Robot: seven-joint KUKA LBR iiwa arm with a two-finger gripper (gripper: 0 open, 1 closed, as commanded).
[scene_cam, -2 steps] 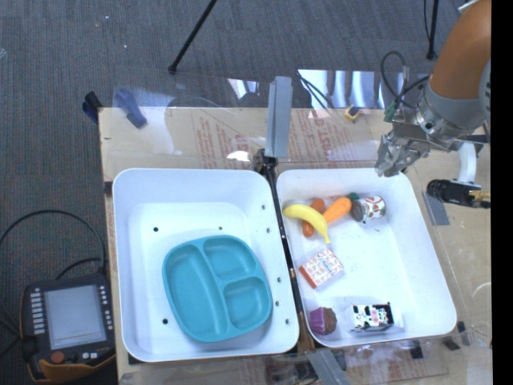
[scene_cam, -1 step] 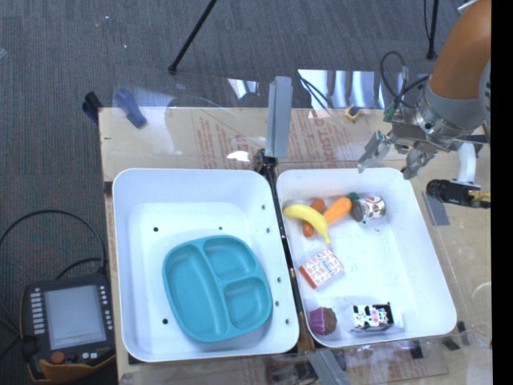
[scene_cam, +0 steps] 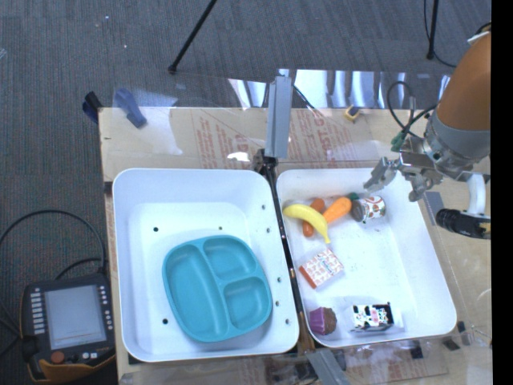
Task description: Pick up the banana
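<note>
Banana (scene_cam: 309,217) lies in right bin (scene_cam: 417,255) beside carrot (scene_cam: 337,209).

My gripper (scene_cam: 398,176) hangs above the right bin's (scene_cam: 417,255) far edge. In that bin, the banana (scene_cam: 309,217) lies by the left wall, a carrot (scene_cam: 337,208) just right. The left bin (scene_cam: 144,207) holds a divided tray (scene_cam: 216,287).
</note>
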